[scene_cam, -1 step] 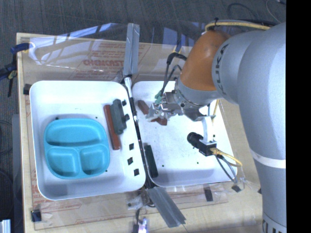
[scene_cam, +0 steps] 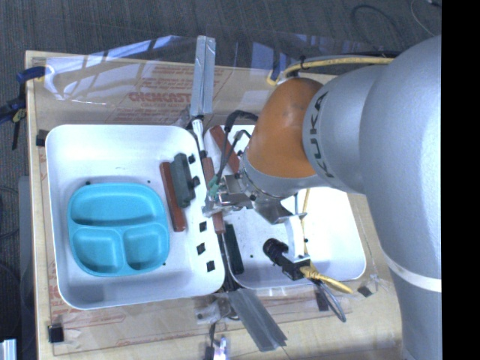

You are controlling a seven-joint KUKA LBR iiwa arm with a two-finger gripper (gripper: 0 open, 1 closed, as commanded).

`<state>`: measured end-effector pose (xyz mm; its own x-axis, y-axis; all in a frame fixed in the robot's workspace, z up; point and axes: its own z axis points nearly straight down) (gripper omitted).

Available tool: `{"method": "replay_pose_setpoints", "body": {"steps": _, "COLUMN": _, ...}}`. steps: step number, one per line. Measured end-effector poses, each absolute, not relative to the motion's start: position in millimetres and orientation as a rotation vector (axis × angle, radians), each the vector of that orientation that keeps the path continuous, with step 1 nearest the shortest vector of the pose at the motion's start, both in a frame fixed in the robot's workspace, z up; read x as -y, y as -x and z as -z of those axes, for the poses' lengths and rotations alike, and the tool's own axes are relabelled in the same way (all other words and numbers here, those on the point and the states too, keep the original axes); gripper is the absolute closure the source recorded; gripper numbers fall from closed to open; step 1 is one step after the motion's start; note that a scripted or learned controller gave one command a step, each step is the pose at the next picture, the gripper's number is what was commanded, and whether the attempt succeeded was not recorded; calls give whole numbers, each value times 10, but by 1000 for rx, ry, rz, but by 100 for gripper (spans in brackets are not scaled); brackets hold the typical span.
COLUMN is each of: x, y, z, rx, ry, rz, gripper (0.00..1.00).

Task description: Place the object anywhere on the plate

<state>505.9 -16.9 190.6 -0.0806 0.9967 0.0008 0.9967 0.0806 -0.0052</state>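
Hovering at the divide between the bins, the jaws (scene_cam: 217,201) are too hidden to judge. No object lies on the blue plate (scene_cam: 118,227); placing remains undone.

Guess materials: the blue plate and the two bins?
Blue divided plate: looks like molded plastic, uniform cyan, soft sheen, rounded compartment walls. Left bin and right bin: probably thin formed plastic, glossy white with rounded corners and bright glare; coated metal can't be ruled out from this view.
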Motion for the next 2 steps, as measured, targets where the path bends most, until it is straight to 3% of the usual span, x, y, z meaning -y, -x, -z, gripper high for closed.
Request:
{"method": "replay_pose_setpoints", "body": {"steps": 1, "x": -495, "y": -5267, "z": -1907, "rx": 2242, "ry": 2197, "rz": -4, "gripper": 100}}
{"method": "replay_pose_setpoints", "body": {"steps": 2, "x": -1082, "y": -5103, "z": -1673, "rx": 2393, "ry": 2030, "rz": -6, "gripper": 100}}
